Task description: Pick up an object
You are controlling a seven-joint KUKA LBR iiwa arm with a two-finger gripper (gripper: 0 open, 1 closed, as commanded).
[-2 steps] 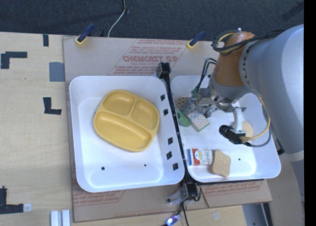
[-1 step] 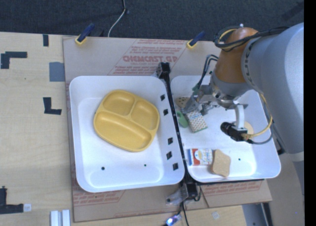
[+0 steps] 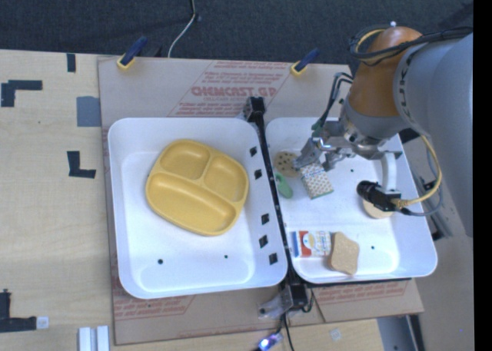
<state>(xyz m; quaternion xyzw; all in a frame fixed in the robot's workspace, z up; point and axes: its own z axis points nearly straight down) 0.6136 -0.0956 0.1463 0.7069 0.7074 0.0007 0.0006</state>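
Pincer (image 3: 321,159) hanging over right bin (image 3: 407,261), fingers clamping top of small checkered packet (image 3: 317,182). Packet looking white with tiny green dots, flat, square-ish. Its long side running from upper left down to lower right, tilting. Packet sitting near bin's left wall, beside round cracker (image 3: 285,161) and green piece (image 3: 284,186). Yellow divided plate (image 3: 197,186) lying in left bin (image 3: 134,265).

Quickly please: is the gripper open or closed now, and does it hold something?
Gripper: cannot be told; it is over the right bin, just above a small checkered object.
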